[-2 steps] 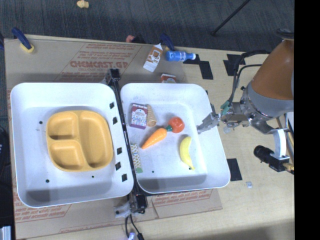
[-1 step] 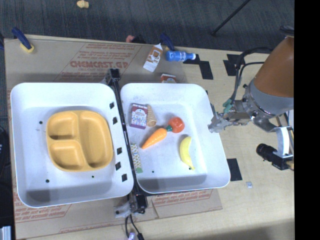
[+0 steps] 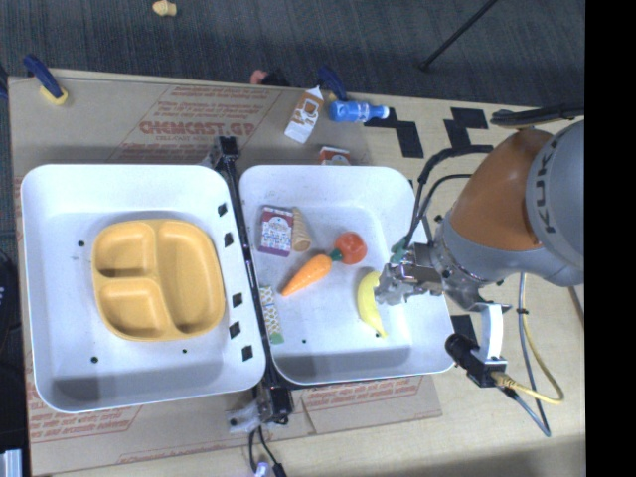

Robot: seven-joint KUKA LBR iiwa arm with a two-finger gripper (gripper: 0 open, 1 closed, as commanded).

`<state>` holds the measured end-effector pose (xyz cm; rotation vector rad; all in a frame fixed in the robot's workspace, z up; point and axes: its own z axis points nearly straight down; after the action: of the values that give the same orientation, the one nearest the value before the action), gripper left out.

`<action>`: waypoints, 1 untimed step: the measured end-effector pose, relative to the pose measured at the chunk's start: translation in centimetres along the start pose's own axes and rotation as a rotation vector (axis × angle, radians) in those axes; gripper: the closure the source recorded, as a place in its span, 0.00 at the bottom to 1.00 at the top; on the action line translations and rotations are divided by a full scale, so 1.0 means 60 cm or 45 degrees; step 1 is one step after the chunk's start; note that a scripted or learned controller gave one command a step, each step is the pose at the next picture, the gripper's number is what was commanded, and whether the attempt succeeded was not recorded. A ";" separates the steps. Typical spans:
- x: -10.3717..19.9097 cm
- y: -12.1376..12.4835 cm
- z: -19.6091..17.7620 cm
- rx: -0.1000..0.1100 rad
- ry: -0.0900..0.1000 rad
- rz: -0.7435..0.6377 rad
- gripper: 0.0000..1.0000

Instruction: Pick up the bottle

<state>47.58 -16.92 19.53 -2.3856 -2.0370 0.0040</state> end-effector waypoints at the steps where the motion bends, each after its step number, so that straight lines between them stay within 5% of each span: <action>1: -0.059 0.010 0.026 -0.001 0.001 -0.063 1.00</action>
<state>47.59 -20.53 17.98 -2.3348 -2.0950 0.0026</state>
